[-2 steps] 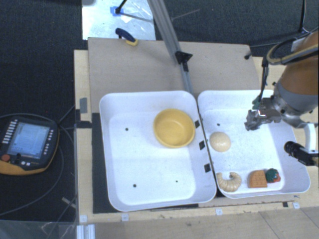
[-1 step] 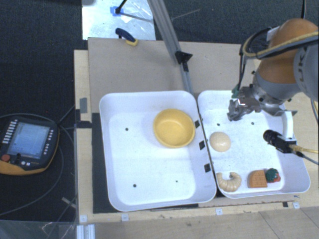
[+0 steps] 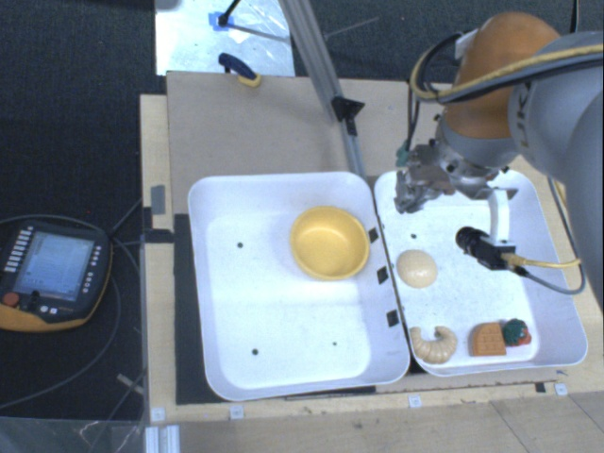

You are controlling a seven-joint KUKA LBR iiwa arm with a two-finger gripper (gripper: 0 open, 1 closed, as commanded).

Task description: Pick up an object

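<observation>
The likeliest thing to pick is the pale egg-shaped object (image 3: 416,268), which lies on the floor of the right bin (image 3: 557,253) near its left wall, with bare white floor all round it. Above it in the view, toward the bin's far left corner, hangs the gripper (image 3: 411,194); nothing is visible between its fingers, and whether they stand apart or together cannot be told from this slant. To do the step well, the arm should, in my judgement, bring the gripper over the middle of the egg shape before going down, then close across its narrower width, since a smooth rounded surface will likely squirt out of an off-centre pinch. The bin wall just beside it (and the divide to the left bin (image 3: 217,281)) leaves little room for the finger on that side. Nearer the front edge lie a ribbed, curled shell-like piece (image 3: 434,344), an orange block (image 3: 487,340) and a small green and red item (image 3: 515,331) touching it, all well clear. A yellow bowl (image 3: 329,243) sits in the left bin.
</observation>
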